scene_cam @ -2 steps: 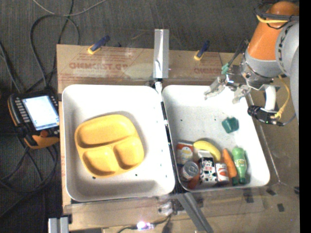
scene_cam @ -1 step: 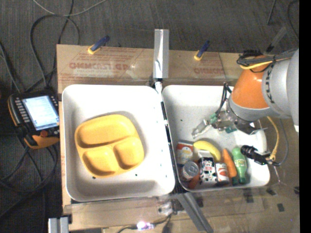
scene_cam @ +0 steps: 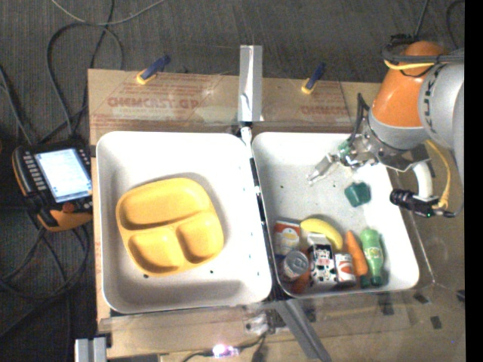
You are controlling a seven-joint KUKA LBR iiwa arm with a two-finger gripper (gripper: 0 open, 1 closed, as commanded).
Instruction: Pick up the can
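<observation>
The gripper [scene_cam: 323, 167] hangs over the upper part of the right bin [scene_cam: 287, 173], fingers spread and holding nothing. The can [scene_cam: 295, 264] lies well apart from it, near that bin's front wall, with a banana [scene_cam: 323, 228], a carrot [scene_cam: 357, 253], a green bottle [scene_cam: 372, 255] and small cartons crowded beside it. A teal block [scene_cam: 358, 194] sits just below the gripper. The left bin [scene_cam: 113, 157] holds a yellow tray [scene_cam: 170, 222].
</observation>
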